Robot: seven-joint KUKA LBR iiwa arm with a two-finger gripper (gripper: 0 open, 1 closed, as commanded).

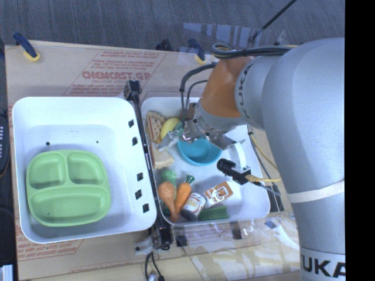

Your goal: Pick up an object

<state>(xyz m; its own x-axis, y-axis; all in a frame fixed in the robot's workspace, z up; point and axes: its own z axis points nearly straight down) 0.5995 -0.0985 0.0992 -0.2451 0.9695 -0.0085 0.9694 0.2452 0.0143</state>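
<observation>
Two white bins sit side by side on brown cardboard. A yellow banana [169, 126] lies at the back of the right bin [256, 195], just left of the gripper [186, 134]. It is short, curved and leans sideways. Beside it sits a blue bowl [200, 151]. I cannot tell how the gripper is set.

Tray [68, 187] in left bin [23, 119]

Red print reading "CHEMCAST GP" repeats across the brown protective sheet [111, 69] behind the bins, its smaller lines too fine to read, and the white letters "UKA" stand on the arm's grey base [322, 265] at lower right.
</observation>
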